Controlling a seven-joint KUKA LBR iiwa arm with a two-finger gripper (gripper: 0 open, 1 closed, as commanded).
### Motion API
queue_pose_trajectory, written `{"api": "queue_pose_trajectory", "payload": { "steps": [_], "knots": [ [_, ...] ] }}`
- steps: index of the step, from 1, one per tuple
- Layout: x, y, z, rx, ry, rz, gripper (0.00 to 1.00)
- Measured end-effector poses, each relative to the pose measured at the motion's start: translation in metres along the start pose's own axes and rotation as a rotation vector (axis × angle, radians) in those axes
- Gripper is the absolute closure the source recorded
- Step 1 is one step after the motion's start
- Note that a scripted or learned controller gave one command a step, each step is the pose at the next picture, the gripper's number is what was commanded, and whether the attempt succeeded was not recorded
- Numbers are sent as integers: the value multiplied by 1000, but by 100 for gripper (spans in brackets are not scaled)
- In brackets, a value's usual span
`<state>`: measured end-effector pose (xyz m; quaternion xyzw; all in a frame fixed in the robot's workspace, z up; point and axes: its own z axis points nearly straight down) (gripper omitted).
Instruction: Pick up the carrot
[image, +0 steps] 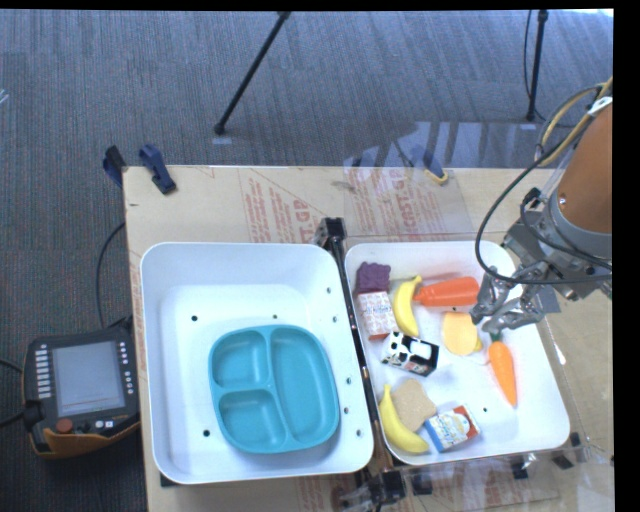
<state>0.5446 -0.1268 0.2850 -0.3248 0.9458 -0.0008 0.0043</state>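
The desk (250, 205) carries two white bins side by side. The left bin (170, 300) holds a teal divided plate (272, 386). The right bin (545, 400) holds a jumble of toy food: two bananas, an orange bottle (450, 292), a purple block (374, 276) and small cartons. The arm (590, 190) reaches in from the right, its hand (507, 308) low over the bin with fingers slightly parted and gripping nothing. The carrot (503, 371) lies just below the hand, near the bin's right wall, pointing down.
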Motion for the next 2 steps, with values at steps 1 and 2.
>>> {"api": "queue_pose_trajectory", "payload": {
  "steps": [1,2],
  "knots": [
    [27,27,82,-10,10,194,100],
    [66,-35,128,-9,7,-12,100]
  ]
}}
